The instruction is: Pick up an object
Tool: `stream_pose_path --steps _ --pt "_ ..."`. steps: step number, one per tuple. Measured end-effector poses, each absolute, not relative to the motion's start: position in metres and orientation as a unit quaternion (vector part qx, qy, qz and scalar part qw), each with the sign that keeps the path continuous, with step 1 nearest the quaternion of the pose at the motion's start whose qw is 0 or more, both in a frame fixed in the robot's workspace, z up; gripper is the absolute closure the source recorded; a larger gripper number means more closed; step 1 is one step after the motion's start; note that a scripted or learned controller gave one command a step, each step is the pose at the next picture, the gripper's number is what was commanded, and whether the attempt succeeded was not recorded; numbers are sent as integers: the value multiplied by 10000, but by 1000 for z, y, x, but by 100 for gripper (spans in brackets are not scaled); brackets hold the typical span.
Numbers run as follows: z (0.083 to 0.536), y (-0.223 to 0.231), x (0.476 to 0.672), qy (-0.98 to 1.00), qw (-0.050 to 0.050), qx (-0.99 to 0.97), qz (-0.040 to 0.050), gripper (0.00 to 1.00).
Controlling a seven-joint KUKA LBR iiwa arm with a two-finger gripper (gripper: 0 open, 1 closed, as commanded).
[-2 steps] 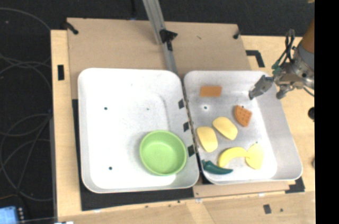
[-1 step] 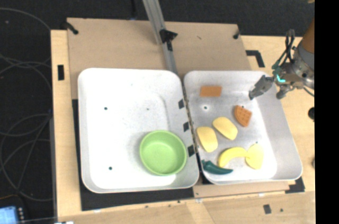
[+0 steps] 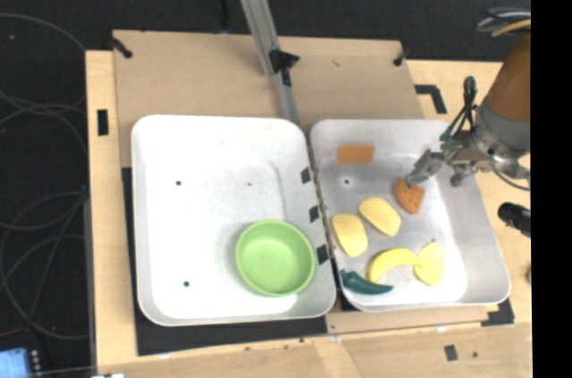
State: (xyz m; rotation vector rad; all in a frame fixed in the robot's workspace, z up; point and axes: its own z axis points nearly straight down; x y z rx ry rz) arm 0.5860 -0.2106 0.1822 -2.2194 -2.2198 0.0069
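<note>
Orange-brown food piece (image 3: pixel 410 197) in right bin (image 3: pixel 483 273), toward its upper right, well clear of walls. Gripper (image 3: pixel 418 177) directly over it, fingertips at its top edge; open or shut: cannot tell. Open floor to right of piece. Orange block (image 3: pixel 356 155) near back wall. Yellow pieces (image 3: pixel 380 216), (image 3: pixel 349 234), (image 3: pixel 430 264) and banana (image 3: pixel 391 264) bunched across lower half; green pepper (image 3: pixel 365 282) at front-left corner. Left bin (image 3: pixel 179 189) beside, holding green bowl (image 3: pixel 275 256) near front right, rest bare.
</note>
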Motion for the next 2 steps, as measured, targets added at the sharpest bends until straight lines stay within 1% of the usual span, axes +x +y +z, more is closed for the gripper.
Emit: stream_pose_path --steps 1,2 --pt "125 -221 581 -7068 10 -7074 22 0" --pt "101 -222 581 -7065 -8 -7077 12 0"
